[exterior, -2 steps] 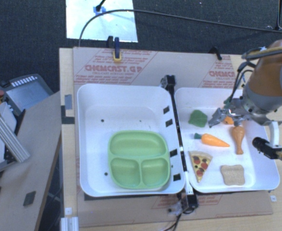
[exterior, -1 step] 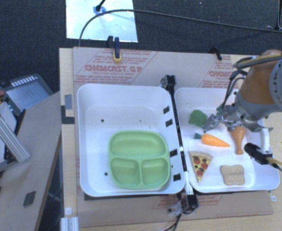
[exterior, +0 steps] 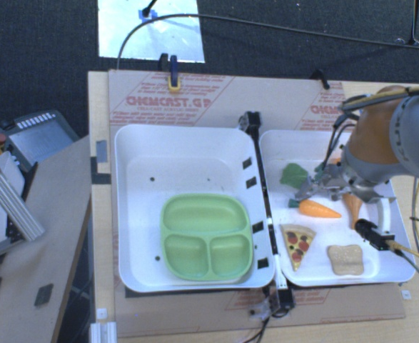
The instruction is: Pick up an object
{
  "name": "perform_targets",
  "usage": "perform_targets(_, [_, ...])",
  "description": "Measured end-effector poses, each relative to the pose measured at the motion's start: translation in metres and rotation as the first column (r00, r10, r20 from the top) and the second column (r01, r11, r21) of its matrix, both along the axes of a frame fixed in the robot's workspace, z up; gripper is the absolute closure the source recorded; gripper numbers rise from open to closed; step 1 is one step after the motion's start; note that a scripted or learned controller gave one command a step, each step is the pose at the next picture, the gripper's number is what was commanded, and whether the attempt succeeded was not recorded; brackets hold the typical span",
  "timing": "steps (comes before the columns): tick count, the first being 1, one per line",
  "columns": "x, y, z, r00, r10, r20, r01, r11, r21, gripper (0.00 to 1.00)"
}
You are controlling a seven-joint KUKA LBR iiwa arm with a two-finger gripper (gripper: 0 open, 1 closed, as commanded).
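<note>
Claw (exterior: 322,189): low in the right bin (exterior: 391,266), among the toy food; whether it grips anything cannot be told.
Carrot (exterior: 319,209): just at 6 o'clock of the claw, lying flat.
Green leafy piece (exterior: 293,174): at 10 o'clock, near the bin's left wall.
Pizza slice (exterior: 297,244), bread slice (exterior: 345,259): along the near rim, apart.
Left bin (exterior: 188,148): holds a green divided plate (exterior: 207,236) toward its near edge; bare floor behind.
Worktop (exterior: 216,95): cardboard-lined, dark carpet beyond.

In your left bin (exterior: 134,163) a divided plate (exterior: 207,236) lies toward six o'clock. In your right bin (exterior: 284,145), the carrot (exterior: 319,209) sits centrally, pizza slice (exterior: 297,244) at seven o'clock, bread (exterior: 345,259) at five
</note>
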State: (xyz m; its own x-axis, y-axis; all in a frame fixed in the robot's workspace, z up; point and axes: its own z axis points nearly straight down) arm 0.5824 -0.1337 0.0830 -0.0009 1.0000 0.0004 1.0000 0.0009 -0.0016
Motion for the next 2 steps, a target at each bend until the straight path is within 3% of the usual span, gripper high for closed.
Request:
perform_targets(1, [0.002, 0.000, 0.013, 1.000, 0.000, 0.006, 0.000, 1.000, -0.001, 1.00])
perform_targets(2, [0.009, 0.006, 0.074, 1.000, 0.004, 0.009, -0.004, 1.000, -0.002, 1.00])
